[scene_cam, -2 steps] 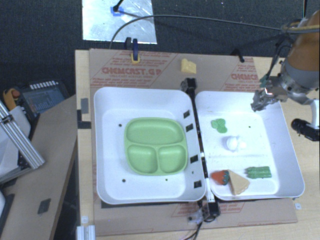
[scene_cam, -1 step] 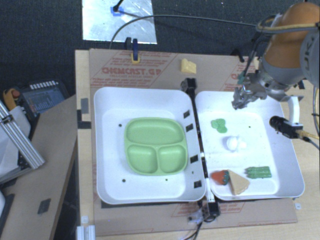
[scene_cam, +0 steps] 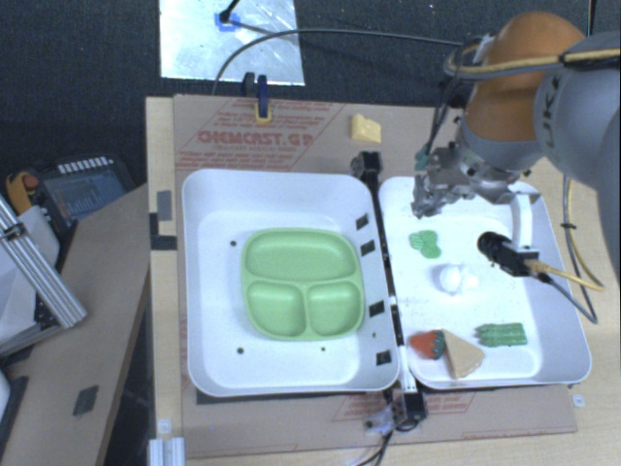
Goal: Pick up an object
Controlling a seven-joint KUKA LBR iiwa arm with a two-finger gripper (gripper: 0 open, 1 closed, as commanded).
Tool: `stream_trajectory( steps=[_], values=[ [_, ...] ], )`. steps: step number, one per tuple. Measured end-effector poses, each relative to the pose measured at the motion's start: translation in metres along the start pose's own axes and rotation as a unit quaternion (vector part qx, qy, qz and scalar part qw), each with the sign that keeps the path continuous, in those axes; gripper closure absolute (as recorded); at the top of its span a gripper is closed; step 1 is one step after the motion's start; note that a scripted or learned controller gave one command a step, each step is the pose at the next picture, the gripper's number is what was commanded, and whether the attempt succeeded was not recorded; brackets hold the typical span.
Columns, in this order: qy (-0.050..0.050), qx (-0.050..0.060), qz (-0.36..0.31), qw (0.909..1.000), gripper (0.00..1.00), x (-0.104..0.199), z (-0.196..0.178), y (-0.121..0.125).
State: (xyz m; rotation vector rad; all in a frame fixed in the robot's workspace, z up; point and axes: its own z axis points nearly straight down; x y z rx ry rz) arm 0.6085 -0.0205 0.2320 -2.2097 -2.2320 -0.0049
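Small green ridged piece [scene_cam: 424, 244], in the far-left part of the right white bin [scene_cam: 529, 299], directly under the jaws.

Lies flat and in the open on the bare, smooth bin floor, with a ribbed surface and a short rounded outline. Jaws hang close above it; open or closed cannot be told. Neighbours, all apart from it: white rounded lump [scene_cam: 451, 278] near the bin's middle; longer green ridged bar [scene_cam: 501, 335] by the near edge; red piece [scene_cam: 424, 344] touching a tan wedge [scene_cam: 464, 355] at the near-left corner. Left white bin [scene_cam: 209, 260] holds a pale green three-compartment plate [scene_cam: 302, 282], matt with rounded corners. Yellow block [scene_cam: 366, 128] sits on the cardboard sheet [scene_cam: 291, 136] behind the bins, on the counter [scene_cam: 163, 338].
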Motion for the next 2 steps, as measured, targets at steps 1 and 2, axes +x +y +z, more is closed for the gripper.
stream_trajectory(
  steps=[1,2],
  values=[
    [0.0,0.001,0.0,1.0,1.0,0.054,0.012,0.002],
    [0.0,0.001,0.0,1.0,1.0,0.114,0.014,-0.007]
  ],
)
